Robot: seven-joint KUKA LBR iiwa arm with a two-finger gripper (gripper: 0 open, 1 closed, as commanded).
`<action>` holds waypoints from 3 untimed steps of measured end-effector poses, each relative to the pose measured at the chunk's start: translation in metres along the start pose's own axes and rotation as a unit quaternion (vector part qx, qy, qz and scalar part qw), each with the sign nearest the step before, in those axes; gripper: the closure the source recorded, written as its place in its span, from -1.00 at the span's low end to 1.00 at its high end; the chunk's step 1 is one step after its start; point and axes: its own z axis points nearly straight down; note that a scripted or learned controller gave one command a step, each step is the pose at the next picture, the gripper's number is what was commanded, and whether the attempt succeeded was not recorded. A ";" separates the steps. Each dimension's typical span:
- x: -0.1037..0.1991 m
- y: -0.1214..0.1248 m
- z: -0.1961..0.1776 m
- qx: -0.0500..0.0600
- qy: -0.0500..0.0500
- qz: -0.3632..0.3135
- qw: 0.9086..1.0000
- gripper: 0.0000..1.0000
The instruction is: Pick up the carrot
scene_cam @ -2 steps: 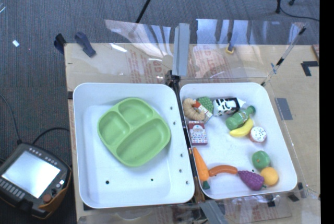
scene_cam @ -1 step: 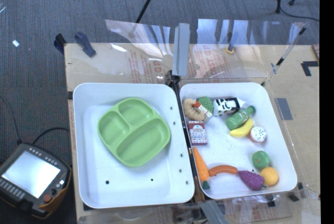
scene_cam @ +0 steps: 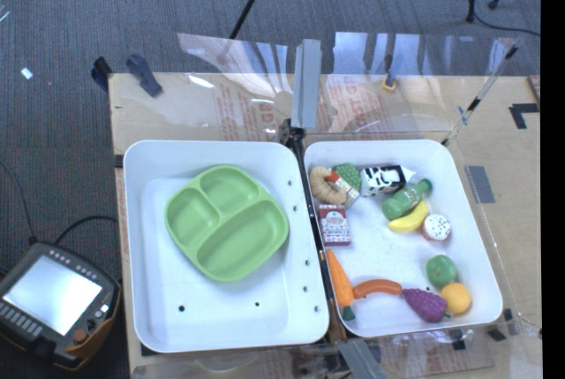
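The orange toy carrot with a green leafy end [scene_cam: 340, 284] lies flat in the right-hand shallow white bin [scene_cam: 473, 218], close along that bin's left wall and toward its near-left corner. Its long axis runs far to near, slanted a little to the right as it comes nearer. The pointed orange tip faces the far side of the bench, and the green end faces the near rim.

Just beyond the tip lies a small red printed box [scene_cam: 334, 224]. Just beside the green end, a curved orange-red sausage-shaped toy [scene_cam: 377, 288] stretches rightward to a purple bunch of toy grapes [scene_cam: 425, 305], which touches a round yellow-orange fruit [scene_cam: 456, 298]. A green apple [scene_cam: 441, 269] sits just beyond that fruit.

Across the far part of the same bin are a tan pretzel-like pastry [scene_cam: 325, 184], a green-and-red strawberry-like piece [scene_cam: 347, 177], a black-and-white cow-patterned carton [scene_cam: 384, 179] and a green bottle [scene_cam: 404, 199]. A yellow banana [scene_cam: 409, 220] touches the bottle, with a round white and pink piece [scene_cam: 436, 228] just beside it.

The left-hand shallow white bin [scene_cam: 141, 280] holds one light green divided plastic plate [scene_cam: 227, 223], turned at a slant, its three compartments bare.

On the floor by the bench's near-left corner lies a grey handheld control pendant with a bright screen [scene_cam: 53, 302].
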 end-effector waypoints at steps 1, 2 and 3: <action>0.000 -0.002 -0.007 -0.002 -0.003 0.003 1.000 1.00; 0.001 -0.003 -0.015 -0.004 -0.006 0.007 1.000 1.00; 0.001 -0.005 -0.023 -0.006 -0.008 0.010 1.000 1.00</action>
